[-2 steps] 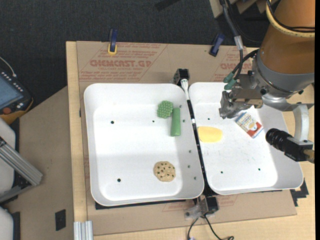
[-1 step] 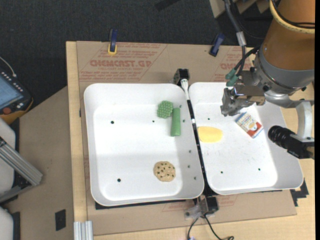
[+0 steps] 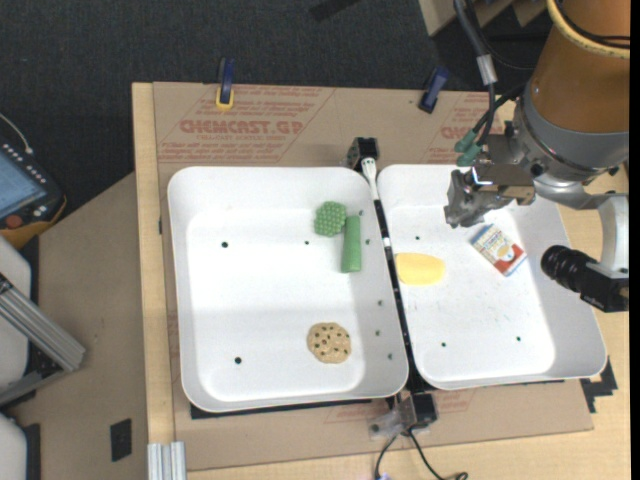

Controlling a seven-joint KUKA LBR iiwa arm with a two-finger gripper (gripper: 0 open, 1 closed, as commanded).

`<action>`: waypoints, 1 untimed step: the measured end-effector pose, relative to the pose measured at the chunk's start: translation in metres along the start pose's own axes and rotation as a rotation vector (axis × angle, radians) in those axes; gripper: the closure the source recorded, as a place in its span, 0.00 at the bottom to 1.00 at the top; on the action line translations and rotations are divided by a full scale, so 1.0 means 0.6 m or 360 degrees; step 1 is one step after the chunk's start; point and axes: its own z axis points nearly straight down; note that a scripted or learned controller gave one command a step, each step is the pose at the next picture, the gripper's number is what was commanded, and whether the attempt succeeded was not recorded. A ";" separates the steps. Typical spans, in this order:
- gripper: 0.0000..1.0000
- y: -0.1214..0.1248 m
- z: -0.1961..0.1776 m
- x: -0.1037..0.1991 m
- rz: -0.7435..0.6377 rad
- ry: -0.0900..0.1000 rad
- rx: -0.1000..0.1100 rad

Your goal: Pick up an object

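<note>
White plastic makes up both shallow bins: the left white bin (image 3: 200,298) holds a green knobbly brush-shaped toy with a straight handle (image 3: 343,232) at about one o'clock from its centre, and a round tan chocolate-chip cookie (image 3: 328,343) at about five o'clock. The right white bin (image 3: 560,353) holds a flat yellow oval piece (image 3: 420,269) at roughly nine o'clock from its centre, close to the divider (image 3: 385,258) between the bins, and a small white, red and blue packet (image 3: 497,249) at roughly two o'clock.

The grey two-finger gripper (image 3: 462,211) hangs over the upper part of the right bin, at about twelve o'clock from the yellow piece and ten o'clock from the packet. I see nothing between its fingers; whether they are spread or closed I cannot tell from this slanted view.

Either right-bin object looks like a possible target, and that is the first risk: the gripper sits between the two, directly over neither, so a straight descent would probably meet bare bin floor. The yellow piece looks thin and flat, so fingers may skate over it or push it against the divider. The packet lies tilted, so a poorly aligned closure may nudge it aside. Cables (image 3: 478,128) trailing from the wrist hang near the bin's far rim.
</note>
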 end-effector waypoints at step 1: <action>1.00 0.001 -0.017 0.000 -0.0001 -0.0001 -0.0003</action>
